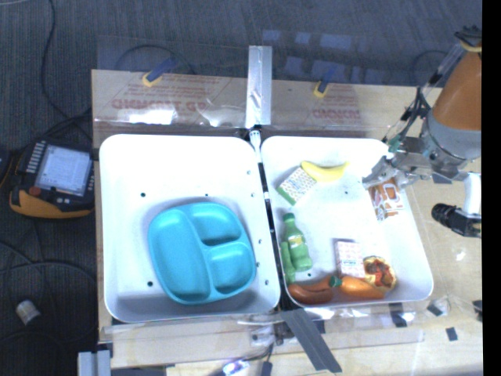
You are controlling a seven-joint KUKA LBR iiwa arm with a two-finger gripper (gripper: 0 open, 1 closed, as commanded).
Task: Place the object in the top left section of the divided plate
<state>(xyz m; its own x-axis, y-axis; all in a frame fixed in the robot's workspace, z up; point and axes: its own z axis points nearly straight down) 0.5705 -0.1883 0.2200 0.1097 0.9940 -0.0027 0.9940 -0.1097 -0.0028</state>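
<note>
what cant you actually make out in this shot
Camera view:
- Gripper: a small orange-and-white packet sits right at its tip, too small and blurred to tell whether it is gripped.
- Grey arm with orange band: cut off by the right edge.
- Print on the small patterned card and the snack packet: too small to read.
- Yellow handheld device's screen: washed out by glare.

This looks like a robotics lab rather than a home. Two white bins (188, 151) sit on a plywood bench (196, 100) patched with tape, over dark grey carpet (78, 22). A handheld control pendant (51, 178) with a screen lies at the left of the frame, and loose cables (31, 6) trail across the upper left.
</note>
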